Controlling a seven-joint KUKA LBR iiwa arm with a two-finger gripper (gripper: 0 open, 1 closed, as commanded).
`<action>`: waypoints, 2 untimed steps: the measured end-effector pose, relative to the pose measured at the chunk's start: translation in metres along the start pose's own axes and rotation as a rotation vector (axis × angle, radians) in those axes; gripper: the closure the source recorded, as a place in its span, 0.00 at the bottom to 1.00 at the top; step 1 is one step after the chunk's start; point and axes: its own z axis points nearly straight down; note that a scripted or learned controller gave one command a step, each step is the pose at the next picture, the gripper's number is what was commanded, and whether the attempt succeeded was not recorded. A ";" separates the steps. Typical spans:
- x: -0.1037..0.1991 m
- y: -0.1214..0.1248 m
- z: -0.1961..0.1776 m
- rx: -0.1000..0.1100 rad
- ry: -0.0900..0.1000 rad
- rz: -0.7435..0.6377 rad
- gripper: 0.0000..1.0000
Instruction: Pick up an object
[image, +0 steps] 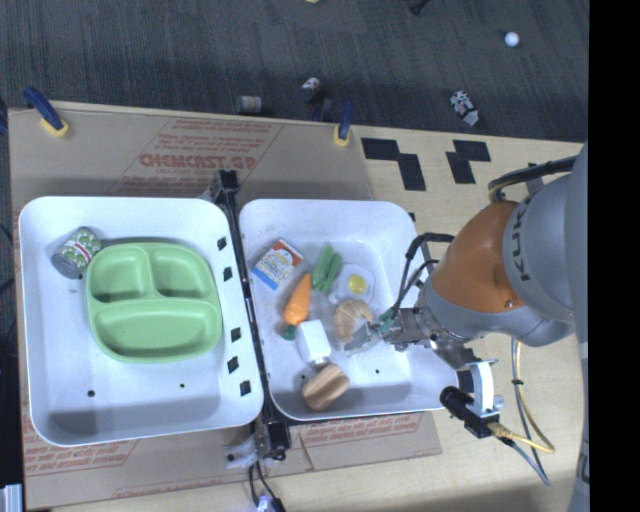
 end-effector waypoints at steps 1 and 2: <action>0.000 0.001 -0.010 0.000 -0.001 -0.003 1.00; -0.021 -0.001 -0.179 -0.009 -0.003 0.009 1.00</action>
